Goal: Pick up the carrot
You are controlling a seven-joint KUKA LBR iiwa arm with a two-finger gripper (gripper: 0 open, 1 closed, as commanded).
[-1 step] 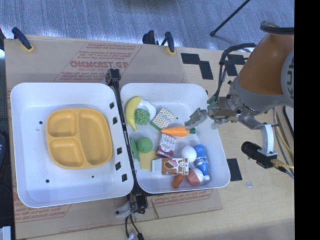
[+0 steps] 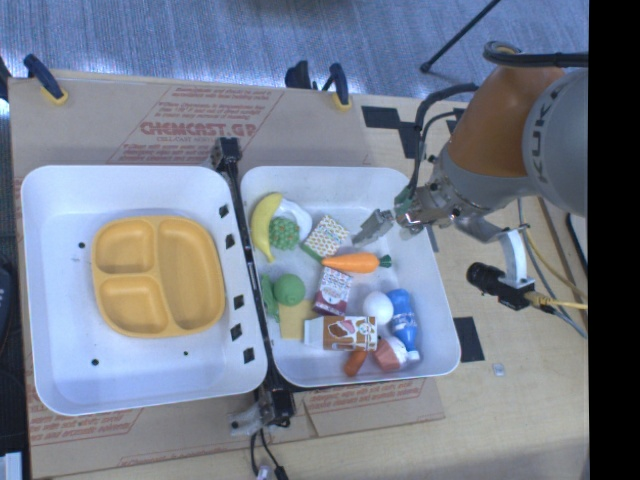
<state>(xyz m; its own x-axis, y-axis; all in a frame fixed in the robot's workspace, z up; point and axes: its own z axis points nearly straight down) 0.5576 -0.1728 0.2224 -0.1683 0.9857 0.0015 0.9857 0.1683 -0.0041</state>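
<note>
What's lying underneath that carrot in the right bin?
The carrot rests partly on a small printed packet below it, with a patterned box beside its tip. Whatever sits directly beneath its middle is covered.

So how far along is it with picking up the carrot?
Done: nothing is lifted yet. The carrot lies in the right bin among the other toys. In hand: the gripper is over that bin, just above and right of the carrot, holding nothing. Left: close on the carrot and raise it.
</note>
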